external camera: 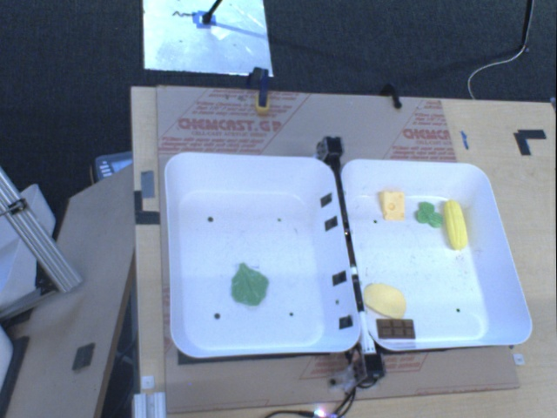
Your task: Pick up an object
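Two shallow white bins sit side by side on a wooden bench (487, 381), seen from above at a slant.

The left bin (187, 190) holds a single green leaf (249, 285), lying flat toward the bin's near half, well apart from every wall.

The right bin (487, 198) carries five small things. A yellow cheese wedge (392, 205) lies near the far wall. Just to its right sits a small green piece (427, 215), which touches or nearly touches a yellow corn cob (454, 224) lying lengthwise along the bin's right side. Near the front, close to the divide between the bins, rests a yellow lemon (385, 300). Just in front of it, against the near rim, lies a brown chocolate bar (397, 327).

Black clips (332, 224) run down the seam where the two bins meet. A sheet of printed cardboard (235, 120) lies under the bins and shows red lettering along its far edge. Beyond the bench, a shiny square plate (174, 33) lies on dark carpet, and a thin white cable (500, 59) curls at the upper right. A metal frame (35, 233) leans at the left edge.

The state of the fingers cannot be told, nor how any of the things lies relative to them.
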Controlling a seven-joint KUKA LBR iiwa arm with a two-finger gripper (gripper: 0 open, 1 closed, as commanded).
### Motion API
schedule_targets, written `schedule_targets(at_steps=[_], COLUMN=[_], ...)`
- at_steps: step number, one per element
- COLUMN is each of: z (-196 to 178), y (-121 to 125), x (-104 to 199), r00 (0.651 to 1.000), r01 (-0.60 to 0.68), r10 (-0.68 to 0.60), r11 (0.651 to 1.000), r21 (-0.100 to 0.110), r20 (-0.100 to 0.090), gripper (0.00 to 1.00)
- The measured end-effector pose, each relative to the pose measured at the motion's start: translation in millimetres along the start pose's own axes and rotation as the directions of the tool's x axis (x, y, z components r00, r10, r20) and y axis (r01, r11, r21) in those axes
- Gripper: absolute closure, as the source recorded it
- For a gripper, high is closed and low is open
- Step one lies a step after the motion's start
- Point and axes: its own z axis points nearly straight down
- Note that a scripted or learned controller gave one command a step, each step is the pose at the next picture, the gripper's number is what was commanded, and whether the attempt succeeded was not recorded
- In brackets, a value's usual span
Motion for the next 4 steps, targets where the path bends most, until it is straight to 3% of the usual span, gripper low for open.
schedule_targets(at_steps=[1, 2, 3, 4], z=[-1, -19, 103, -14], y=[9, -52, -88, -67], x=[-40, -38, 20, 32], r00=[1.000, 1.000, 1.000, 1.000], r01=[0.000, 0.001, 0.009, 0.009], r10=[0.000, -0.001, -0.009, -0.009], r11=[1.000, 1.000, 1.000, 1.000], r21=[-0.003, -0.003, 0.011, -0.016], r20=[0.002, 0.000, -0.006, 0.003], gripper=[1.00, 1.00, 1.00, 1.00])
